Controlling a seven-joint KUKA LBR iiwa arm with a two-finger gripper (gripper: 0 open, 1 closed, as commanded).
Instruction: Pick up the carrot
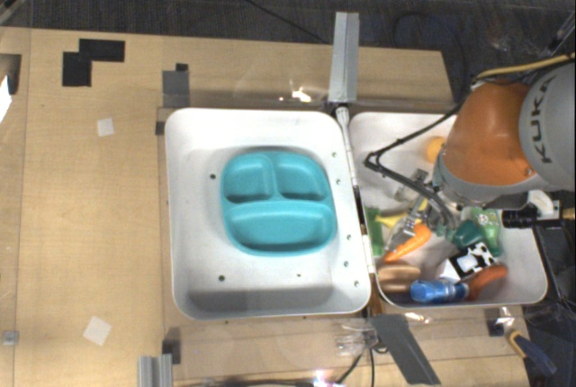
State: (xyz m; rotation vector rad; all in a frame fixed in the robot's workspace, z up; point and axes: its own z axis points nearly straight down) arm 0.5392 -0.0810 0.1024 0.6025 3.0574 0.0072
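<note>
The orange carrot (pixel 410 242) lies tilted in the right bin (pixel 396 129), among other toy food near the bin's left wall. My gripper (pixel 421 216) hangs low over the bin, just above and to the right of the carrot's upper end, and seems to touch or nearly touch it. The grey arm with its orange band (pixel 486 138) covers the bin's right side.
Around the carrot lie a green piece (pixel 382 222), a brown piece (pixel 399 273), a blue object (pixel 438 291), a red-orange piece (pixel 490 278), a green item (pixel 477 229) and a yellow item (pixel 435 147). A teal divided plate (pixel 274 201) sits in the left bin (pixel 193 286).
</note>
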